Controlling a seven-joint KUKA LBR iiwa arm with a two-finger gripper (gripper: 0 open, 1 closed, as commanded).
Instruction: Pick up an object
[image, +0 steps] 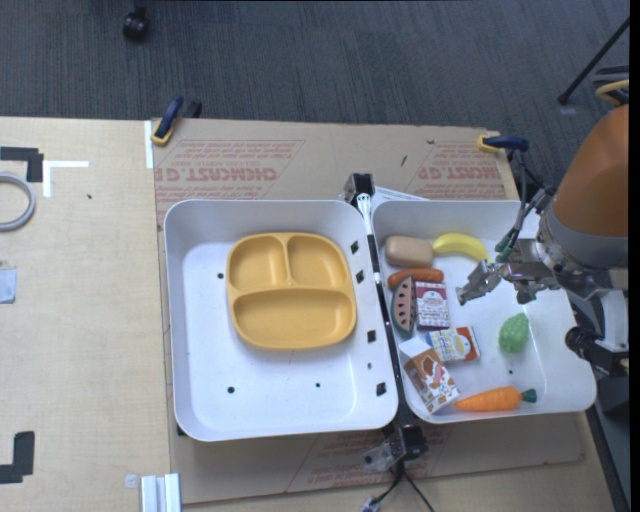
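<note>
The right bin (560, 395) holds several toy foods. A yellow banana (458, 244) and a tan bread roll (408, 248) lie along its far side. Below them are a red sausage (415, 276), a watermelon slice (403, 305) and a red carton (432, 305). Two more small cartons (455, 345) (432, 381) sit toward the front, with an orange carrot (490, 400) at the front edge. A green piece (514, 333) lies to the right. My gripper (476, 286) hovers mid-bin, just below the banana and right of the red carton; nothing shows in it.
The left bin (200, 390) carries a yellow divided plate (292, 290). The arm's orange band and grey wrist (590, 220) hang over the right bin's far right corner. Cardboard (240, 165) lies beneath both bins, and clamps hold their shared wall.
</note>
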